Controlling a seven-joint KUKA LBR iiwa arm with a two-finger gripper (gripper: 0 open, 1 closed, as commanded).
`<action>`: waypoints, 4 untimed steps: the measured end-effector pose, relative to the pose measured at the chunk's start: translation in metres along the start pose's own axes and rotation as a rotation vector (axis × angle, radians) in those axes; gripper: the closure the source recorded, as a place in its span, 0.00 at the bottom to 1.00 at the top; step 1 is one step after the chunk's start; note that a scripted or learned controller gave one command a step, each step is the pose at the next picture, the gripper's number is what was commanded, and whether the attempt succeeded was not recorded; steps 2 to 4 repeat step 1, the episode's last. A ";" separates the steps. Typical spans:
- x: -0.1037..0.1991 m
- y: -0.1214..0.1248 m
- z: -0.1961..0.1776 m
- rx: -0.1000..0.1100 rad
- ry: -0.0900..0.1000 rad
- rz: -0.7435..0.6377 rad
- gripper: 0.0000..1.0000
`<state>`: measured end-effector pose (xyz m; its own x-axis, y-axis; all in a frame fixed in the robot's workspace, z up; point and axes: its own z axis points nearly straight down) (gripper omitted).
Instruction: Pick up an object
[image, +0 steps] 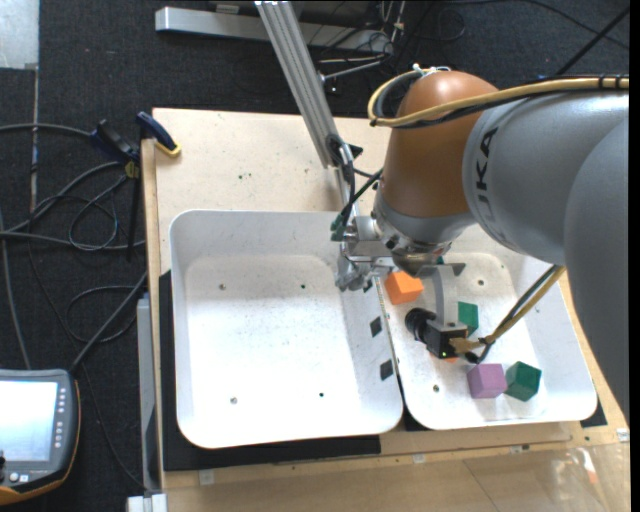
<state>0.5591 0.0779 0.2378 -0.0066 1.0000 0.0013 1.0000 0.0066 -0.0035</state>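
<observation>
Purple block (487, 380) is lying nearest, in right bin (450, 402). Orange block (404, 288) is sitting just right of claw (352, 272); whether the claw is released or clenched cannot be told.

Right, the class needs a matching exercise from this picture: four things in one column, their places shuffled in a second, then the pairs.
Things
1. orange block
2. purple block
3. clamp
4. screen

Places
A. far left corner of the bench
B. off the bench, lower left of the picture
C. right bin, close by the gripper
D. right bin, near its front edge, beside a dark green block

Pairs: 1-C, 2-D, 3-A, 4-B
</observation>
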 end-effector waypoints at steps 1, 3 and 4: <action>-0.003 0.001 -0.001 -0.003 -0.001 0.007 0.00; -0.003 0.001 -0.001 -0.003 -0.001 0.007 0.00; -0.003 0.001 -0.001 -0.003 -0.001 0.007 0.00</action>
